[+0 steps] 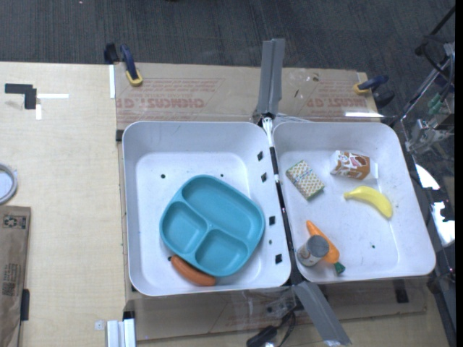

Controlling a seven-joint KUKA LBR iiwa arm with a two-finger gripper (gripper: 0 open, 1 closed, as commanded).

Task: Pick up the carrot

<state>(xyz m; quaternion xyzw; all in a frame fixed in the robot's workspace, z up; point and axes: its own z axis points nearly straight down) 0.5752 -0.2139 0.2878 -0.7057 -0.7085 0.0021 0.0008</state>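
The carrot (330,251) lies in the right bin (412,262) near its front left corner. It is orange, with a small green tip pointing toward the front edge. A small grey can (313,250) stands against the carrot's left side and covers part of its middle. The thin orange end pokes out behind the can.
A yellow banana (370,199), a speckled tan block (305,179) and a small red-and-white carton (351,165) share the right bin. In the left bin (137,194), a blue divided plate (211,225) partly covers an orange-red sausage-like piece (192,272). A grey divider post (272,78) stands between the bins.
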